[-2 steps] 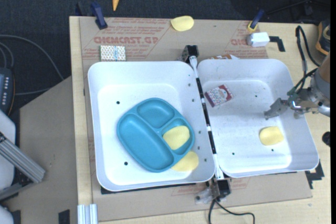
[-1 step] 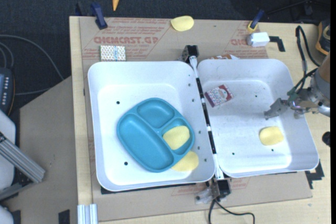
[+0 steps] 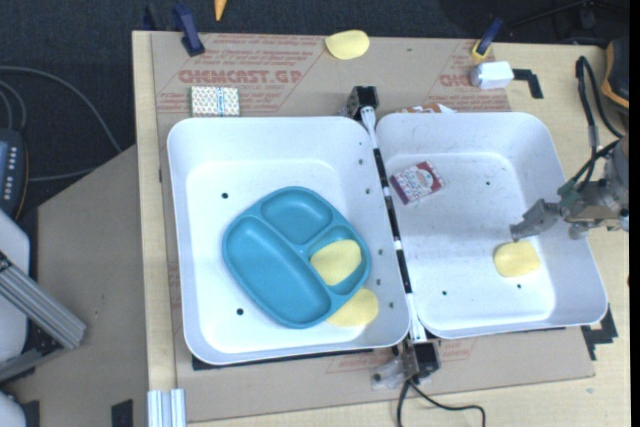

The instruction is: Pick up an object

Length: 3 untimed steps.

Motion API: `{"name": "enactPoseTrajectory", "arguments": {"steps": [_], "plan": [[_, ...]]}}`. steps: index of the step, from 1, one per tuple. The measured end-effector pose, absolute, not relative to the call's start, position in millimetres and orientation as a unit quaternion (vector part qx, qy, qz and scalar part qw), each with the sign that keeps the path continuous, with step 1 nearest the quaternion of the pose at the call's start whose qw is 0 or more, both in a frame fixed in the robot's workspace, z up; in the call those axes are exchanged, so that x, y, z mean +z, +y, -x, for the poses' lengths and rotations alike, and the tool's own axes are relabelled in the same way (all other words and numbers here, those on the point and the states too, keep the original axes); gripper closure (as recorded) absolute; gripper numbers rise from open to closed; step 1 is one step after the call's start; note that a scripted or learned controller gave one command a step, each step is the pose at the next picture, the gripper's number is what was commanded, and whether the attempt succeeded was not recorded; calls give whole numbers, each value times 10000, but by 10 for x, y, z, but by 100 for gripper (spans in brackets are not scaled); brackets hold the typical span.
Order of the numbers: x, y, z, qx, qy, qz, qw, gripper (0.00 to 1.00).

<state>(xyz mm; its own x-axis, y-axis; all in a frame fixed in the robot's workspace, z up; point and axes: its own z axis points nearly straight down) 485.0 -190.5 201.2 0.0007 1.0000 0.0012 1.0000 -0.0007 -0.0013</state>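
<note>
One gripper (image 3: 540, 218) reaches into the right bin (image 3: 470, 130) from the three o'clock edge, its grey tip low over the bin floor. Whether the fingers are spread or closed cannot be made out at this size, and nothing shows between them. Just below the tip, toward five o'clock of the bin, a pale yellow piece (image 3: 517, 259) lies on the white floor, near the gripper but not visibly touched by it. At about ten o'clock in the same bin rests a small red-and-white packet (image 3: 416, 182), well apart from the gripper.

Across the central divider, the left bin (image 3: 200, 155) holds a blue divided plate (image 3: 275, 260) lying tilted. A second yellow piece (image 3: 337, 260) sits in the plate's small compartment at its three o'clock side, and a third (image 3: 353, 309) lies on the bin floor touching the plate's edge at five o'clock.

Beyond the bins, on the tabletop (image 3: 280, 65), a fourth yellow piece (image 3: 347, 44) lies at twelve o'clock, and a small patterned square (image 3: 215, 100) at eleven o'clock.
</note>
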Motion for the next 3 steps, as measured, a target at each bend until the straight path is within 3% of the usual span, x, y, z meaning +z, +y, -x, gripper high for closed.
{"name": "enactPoseTrajectory", "arguments": {"steps": [1, 2, 3], "plan": [[874, -2076, -4971, 4, -7066, 7076, 12, 0], [988, -2083, -4989, -7, -7064, 7078, -22, 100], [986, -2082, -4987, -6, -7065, 7077, -19, 0]]}}
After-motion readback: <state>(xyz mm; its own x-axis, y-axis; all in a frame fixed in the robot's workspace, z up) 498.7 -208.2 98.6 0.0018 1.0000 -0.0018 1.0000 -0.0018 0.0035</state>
